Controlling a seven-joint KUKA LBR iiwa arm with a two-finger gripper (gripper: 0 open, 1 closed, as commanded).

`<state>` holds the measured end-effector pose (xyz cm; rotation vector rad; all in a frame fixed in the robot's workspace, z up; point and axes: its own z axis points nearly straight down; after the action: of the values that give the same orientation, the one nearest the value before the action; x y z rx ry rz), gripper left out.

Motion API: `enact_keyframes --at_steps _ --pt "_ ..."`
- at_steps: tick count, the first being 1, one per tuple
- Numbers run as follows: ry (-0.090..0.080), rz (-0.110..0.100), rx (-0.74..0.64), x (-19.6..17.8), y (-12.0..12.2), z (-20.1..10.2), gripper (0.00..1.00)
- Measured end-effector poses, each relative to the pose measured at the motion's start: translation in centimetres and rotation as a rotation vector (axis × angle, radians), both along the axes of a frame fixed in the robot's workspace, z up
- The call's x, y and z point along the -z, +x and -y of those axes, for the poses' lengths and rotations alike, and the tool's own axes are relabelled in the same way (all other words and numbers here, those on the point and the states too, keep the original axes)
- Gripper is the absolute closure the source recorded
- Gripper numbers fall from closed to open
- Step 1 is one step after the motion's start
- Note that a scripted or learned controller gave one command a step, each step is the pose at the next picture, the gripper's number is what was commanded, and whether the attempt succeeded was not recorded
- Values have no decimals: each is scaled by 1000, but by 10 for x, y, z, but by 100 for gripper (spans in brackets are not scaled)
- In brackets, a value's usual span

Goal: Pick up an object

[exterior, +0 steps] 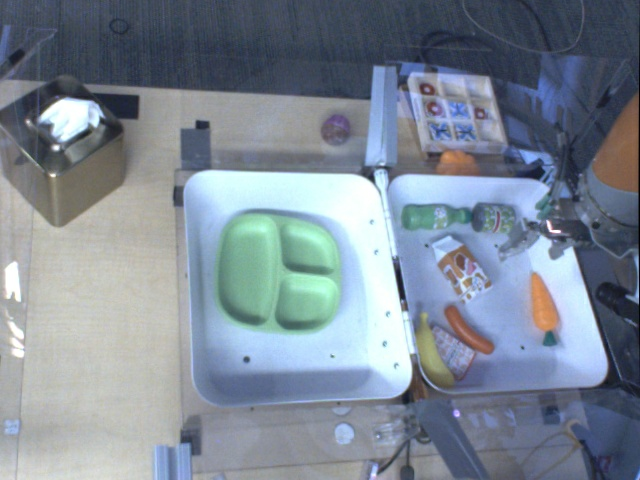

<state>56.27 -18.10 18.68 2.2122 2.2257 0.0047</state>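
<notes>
1. Bench with two white bins side by side: left bin (200, 268) and right bin (585, 353).
2. Left bin holds a green divided plate (278, 270), lying flat near its middle.
3. Right bin, far edge: a green bottle (436, 216) on its side, end to end with a darker green can (494, 216).
4. Right bin, centre: a small snack packet (462, 271), orange and white.
5. Right bin, near edge: a banana (432, 353) by the left wall, a red sausage (468, 329) just beside it.
6. A carrot (543, 306) lies near the right wall.
7. The gripper (528, 238) hangs over the right bin's far right part, beside the can and above the carrot; nothing sits between its fingers, and whether they are spread or closed cannot be told.
8. Beyond the bins: a patterned board (458, 110), a purple ball (336, 128), a brass box (62, 153).
</notes>
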Motion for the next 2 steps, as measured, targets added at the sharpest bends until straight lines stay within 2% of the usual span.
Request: enact_keyframes --at_steps 1,2 --pt "-1 3 10 86 -32 22 0" --pt "-2 3 -263 98 63 -20 0"
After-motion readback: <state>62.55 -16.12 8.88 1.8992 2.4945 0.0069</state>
